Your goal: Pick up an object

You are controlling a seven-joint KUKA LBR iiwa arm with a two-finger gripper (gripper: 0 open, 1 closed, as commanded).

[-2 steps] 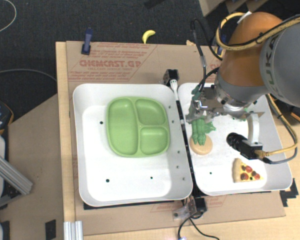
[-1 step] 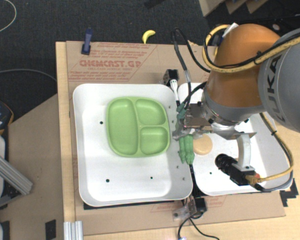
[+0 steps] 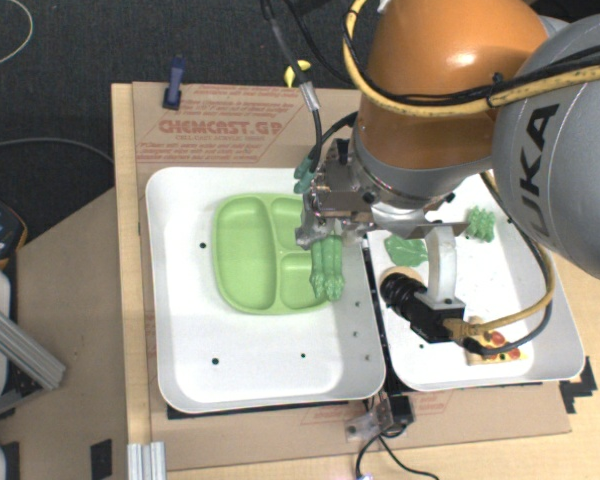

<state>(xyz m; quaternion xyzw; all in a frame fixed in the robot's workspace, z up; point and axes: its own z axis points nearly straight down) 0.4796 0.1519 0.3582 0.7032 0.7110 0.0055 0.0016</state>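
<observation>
My gripper [image 3: 325,234] hangs over the right edge of the left bin [image 3: 180,298], below the large orange wrist band. It is shut on a green ribbed toy vegetable [image 3: 329,268], which hangs down from between the fingers. The vegetable overlaps the right rim of a light green divided plate [image 3: 250,258] that lies in the left bin. Whether the vegetable touches the plate I cannot tell.
The right bin [image 3: 540,308] holds a small green leafy piece [image 3: 480,224] at its back and another green piece [image 3: 406,251] close to the arm. A tan and red item [image 3: 492,344] lies near that bin's front. The arm covers much of the right bin.
</observation>
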